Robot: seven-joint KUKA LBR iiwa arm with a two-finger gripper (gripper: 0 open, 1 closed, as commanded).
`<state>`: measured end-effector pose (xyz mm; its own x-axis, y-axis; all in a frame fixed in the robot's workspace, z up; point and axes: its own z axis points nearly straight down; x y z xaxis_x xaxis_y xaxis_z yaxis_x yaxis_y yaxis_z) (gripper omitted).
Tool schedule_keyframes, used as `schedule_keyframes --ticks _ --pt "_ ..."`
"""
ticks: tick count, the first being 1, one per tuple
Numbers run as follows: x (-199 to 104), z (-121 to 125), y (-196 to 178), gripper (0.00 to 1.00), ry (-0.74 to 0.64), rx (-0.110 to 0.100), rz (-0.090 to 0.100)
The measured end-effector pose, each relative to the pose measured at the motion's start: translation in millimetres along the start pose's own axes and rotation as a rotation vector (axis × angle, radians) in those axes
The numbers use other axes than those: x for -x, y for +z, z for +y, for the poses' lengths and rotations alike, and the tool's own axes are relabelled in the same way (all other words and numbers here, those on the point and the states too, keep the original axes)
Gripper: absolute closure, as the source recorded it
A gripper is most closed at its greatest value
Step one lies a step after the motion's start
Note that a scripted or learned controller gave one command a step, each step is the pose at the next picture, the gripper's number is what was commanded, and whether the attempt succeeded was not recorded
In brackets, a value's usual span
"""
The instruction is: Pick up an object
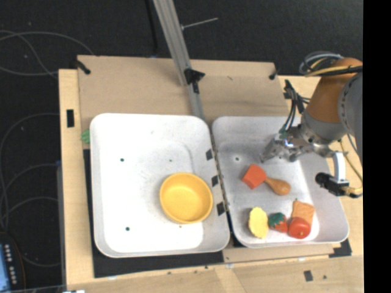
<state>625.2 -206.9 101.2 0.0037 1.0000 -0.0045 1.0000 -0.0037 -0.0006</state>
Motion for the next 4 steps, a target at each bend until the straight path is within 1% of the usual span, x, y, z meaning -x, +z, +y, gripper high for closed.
schedule_keyframes --ticks 1,2,3,4 --pt "1 1 -12 1.00 0.000 0.005 -0.001" --pt "4 -1 -76 1.00 -0.001 0.009 0.003" --pt "5 -1 -125 1.00 -0.006 0.003 0.004" --pt "-48 0 -121 1.00 -0.006 0.003 0.004"
